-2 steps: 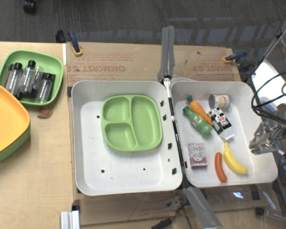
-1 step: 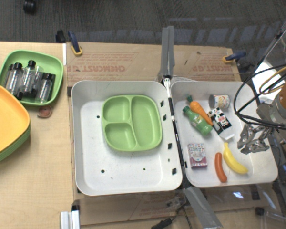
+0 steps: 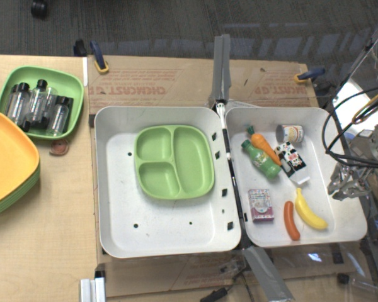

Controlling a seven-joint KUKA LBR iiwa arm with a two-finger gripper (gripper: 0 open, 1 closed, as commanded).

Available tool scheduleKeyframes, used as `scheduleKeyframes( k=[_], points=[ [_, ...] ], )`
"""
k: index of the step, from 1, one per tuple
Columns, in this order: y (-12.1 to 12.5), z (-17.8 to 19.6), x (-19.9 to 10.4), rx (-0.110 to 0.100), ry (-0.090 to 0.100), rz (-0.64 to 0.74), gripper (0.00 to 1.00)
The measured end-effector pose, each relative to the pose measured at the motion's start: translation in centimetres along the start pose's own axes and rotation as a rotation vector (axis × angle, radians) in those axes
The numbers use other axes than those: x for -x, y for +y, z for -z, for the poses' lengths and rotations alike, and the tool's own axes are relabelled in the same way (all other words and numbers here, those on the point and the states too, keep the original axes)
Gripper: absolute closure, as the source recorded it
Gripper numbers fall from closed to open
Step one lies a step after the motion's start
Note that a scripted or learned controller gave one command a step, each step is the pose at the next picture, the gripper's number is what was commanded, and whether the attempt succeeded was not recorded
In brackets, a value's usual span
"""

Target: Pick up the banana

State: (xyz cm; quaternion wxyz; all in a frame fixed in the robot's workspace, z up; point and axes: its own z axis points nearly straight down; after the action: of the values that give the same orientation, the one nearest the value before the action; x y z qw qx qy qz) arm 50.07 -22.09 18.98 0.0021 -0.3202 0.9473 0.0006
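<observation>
The yellow banana (image 3: 310, 211) lies in the front right part of the right bin (image 3: 346, 231), next to a red sausage (image 3: 291, 221) on its left. My gripper (image 3: 345, 185) hangs at the right rim of that bin, a short way right of and slightly behind the banana, not touching it. Cables and grey metal parts crowd around the gripper.
The right bin also holds a pink box (image 3: 261, 204), a green bottle (image 3: 261, 158), a carrot (image 3: 264, 146), a can (image 3: 290, 133) and a black-and-white carton (image 3: 292, 159). A green divided plate (image 3: 174, 162) lies in the left bin (image 3: 107, 187). Yellow plates (image 3: 9, 168) and a green tray of bottles (image 3: 41, 109) sit at the far left.
</observation>
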Motion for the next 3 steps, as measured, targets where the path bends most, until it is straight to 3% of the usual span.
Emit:
scheduleKeyframes(
  k=[1, 2, 3],
  points=[
    [0.4, -1.5, -0.5, 0.003, 0.001, 0.288, 1.0],
    [5.0, -2.4, 1.0, 0.004, 0.001, 0.624, 1.0],
    [1.4, -2.1, -1.7, 0.003, -0.001, 0.843, 1.0]
  ],
)
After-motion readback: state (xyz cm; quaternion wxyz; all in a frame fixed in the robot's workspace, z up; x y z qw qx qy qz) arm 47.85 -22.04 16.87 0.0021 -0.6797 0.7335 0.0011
